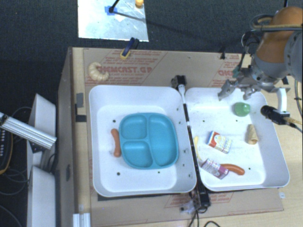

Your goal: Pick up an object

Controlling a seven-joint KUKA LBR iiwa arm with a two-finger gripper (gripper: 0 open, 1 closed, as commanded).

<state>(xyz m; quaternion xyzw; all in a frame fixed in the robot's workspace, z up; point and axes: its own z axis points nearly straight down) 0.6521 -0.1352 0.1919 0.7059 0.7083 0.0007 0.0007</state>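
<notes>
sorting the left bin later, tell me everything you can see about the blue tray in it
The blue tray is a light blue, plastic-looking plate with rounded corners, moulded into compartments: two upper ones and a wider lower one, all bare. It lies flat, slightly rotated, about mid-floor in the left bin. An orange-brown sausage lies just off its left edge, near or barely touching it.

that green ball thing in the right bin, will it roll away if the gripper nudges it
Probably. The green ball looks round and smooth, so a sideways nudge would likely send it rolling across the flat floor of the right bin. Its curved sides may slip from the gripper, which hangs just above it.
</notes>
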